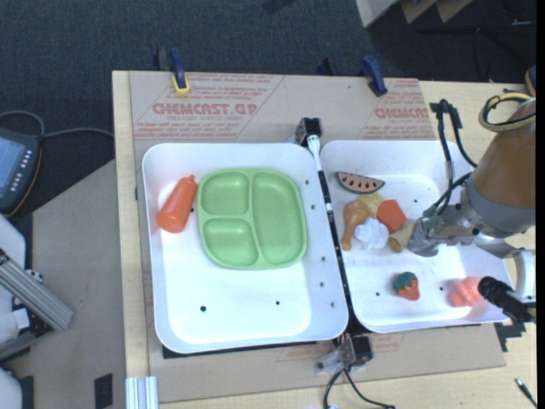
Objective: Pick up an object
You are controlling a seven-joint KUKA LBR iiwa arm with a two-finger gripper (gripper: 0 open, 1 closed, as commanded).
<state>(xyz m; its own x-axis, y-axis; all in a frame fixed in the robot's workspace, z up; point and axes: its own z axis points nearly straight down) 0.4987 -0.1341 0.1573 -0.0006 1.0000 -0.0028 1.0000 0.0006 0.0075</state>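
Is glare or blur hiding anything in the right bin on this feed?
Camera view: lighting is even and soft; the right bin is bright white but keeps detail, so the watermelon slice and strawberry read clearly. The gripper is slightly soft, and it throws faint shadows.

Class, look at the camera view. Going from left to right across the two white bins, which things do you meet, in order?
Orange bottle → green divided plate → drumstick → red block → strawberry → hand → pink toy. The watermelon slice and white lump overlap the drumstick's span, so I leave them out.
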